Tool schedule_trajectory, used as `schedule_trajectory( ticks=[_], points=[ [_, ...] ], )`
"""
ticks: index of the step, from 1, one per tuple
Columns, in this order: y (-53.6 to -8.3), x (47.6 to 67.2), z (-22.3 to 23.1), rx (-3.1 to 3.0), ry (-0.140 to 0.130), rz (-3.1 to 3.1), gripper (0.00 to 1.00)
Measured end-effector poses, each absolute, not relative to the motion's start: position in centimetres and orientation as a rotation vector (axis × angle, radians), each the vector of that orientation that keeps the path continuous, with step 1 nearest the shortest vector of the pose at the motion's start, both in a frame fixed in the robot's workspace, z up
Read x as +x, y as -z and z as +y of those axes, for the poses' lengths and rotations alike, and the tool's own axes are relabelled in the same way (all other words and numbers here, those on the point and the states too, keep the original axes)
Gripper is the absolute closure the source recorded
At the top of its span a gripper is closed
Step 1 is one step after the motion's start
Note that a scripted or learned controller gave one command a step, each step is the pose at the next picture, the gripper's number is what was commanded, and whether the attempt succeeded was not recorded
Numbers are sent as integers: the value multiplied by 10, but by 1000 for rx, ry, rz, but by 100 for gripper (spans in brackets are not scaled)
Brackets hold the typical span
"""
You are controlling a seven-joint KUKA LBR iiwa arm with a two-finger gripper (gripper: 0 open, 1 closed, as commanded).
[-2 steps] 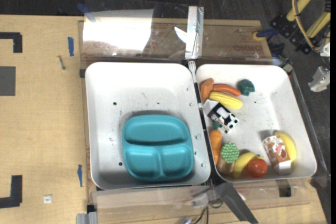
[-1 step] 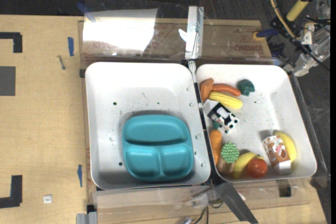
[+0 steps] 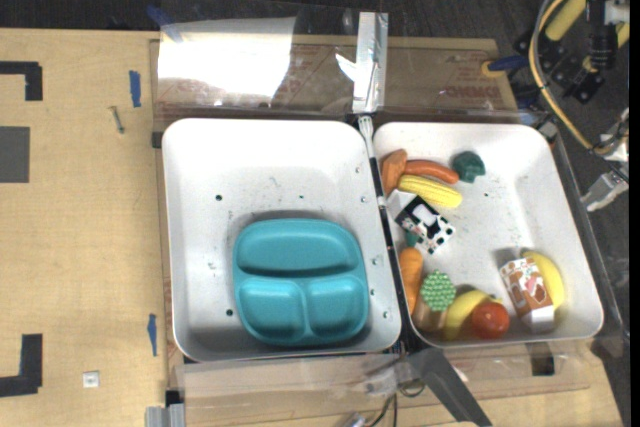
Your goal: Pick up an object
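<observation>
- Near edge, right bin [image 3: 575, 215]: red toy tomato [image 3: 490, 319] at the near wall, touching a yellow toy fruit [image 3: 461, 307] on its left.
- Just left of those: green bumpy toy veg [image 3: 437, 290], w/ an orange toy carrot [image 3: 411, 277] beside it against the bin's left wall.
- Near-right corner of the same bin: small printed carton [image 3: 522, 289] lying against a yellow toy banana [image 3: 549, 277]; the banana is on the carton's right.
- Left bin [image 3: 200, 175]: teal divided tray [image 3: 300, 280], three compartments, sits flat in the near half, slightly right of centre.
- Mid right bin, close to the left wall: black & white cube [image 3: 425, 223], tilted; apart from the near cluster.
- Further back: yellow toy corn [image 3: 431, 191] lying crosswise, an orange-red long toy [image 3: 432, 171] just behind & touching it, an orange piece [image 3: 393, 164] at their left end.
- Dark teal-green toy [image 3: 467, 165] just right of the orange-red one, nr the far wall.
- So pickable objs are all in the right bin: one cluster near, one far-left.
- Behind the bins: clear plastic sheet [image 3: 250, 65] w/ glare, and a shiny upright strip [image 3: 369, 65] above the seam between the bins.
- Left: cardboard bench top [image 3: 75, 245] w/ black tape marks & blue tape bits.
- Far right: yellow & black cables [image 3: 565, 10] looping by dark hardware.
- Gripper: open or closed, can't tell from this view.
</observation>
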State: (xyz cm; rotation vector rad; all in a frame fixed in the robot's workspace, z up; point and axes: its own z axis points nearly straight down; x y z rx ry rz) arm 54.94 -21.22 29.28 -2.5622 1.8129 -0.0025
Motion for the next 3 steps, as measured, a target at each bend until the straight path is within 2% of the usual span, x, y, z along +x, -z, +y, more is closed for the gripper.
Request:
schedule_trajectory(
  ticks=[1,2,3],
  points=[
    [-279,659,-205,-2626,-1,1713,100],
    [-291,668,-199,-2698,9,1595,100],
    [-288,667,-193,-2790,3,1434,100]
  ],
)
